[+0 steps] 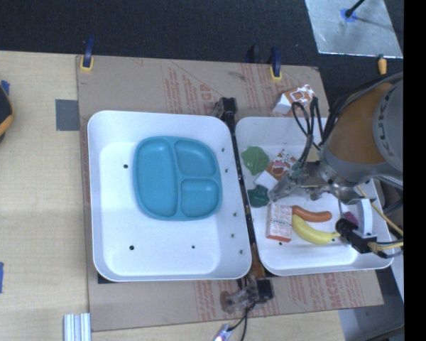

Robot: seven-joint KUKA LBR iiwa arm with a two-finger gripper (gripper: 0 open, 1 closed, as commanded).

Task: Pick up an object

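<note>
- My gripper [294, 184] hangs low over the right bin [319, 263], near the middle of it. Its metal end is a blur against the clutter below, so I cannot tell whether it is open or closed, and I see nothing held in it.
- My tip is just beside a white block [265, 180] and a red packet [278, 166], both to its left. Whether it touches either one, I cannot tell.
- Black cables run from my wrist up over the far rim of that bin, and my grey and orange arm [362, 130] covers its right side.
- The right bin holds all the loose things I could pick.
- A green piece [254, 158] lies by its left wall, toward the far end.
- A smaller teal piece [258, 197] sits nearer, also along the left wall.
- A white and red carton [280, 222] lies flat just below my tip.
- A red sausage [312, 214] lies right of the carton, and a banana [314, 232] curves just under it, close or touching.
- A dark purple thing [346, 226] sits at the banana's right end.
- The left bin [163, 261] holds a blue plate [177, 177] with three sections, lying flat in its far half and apart from the walls.
- Both bins sit side by side on a cardboard sheet [163, 84], rims meeting in the middle.
- A small box [295, 98] lies on the sheet beyond the right bin.
</note>
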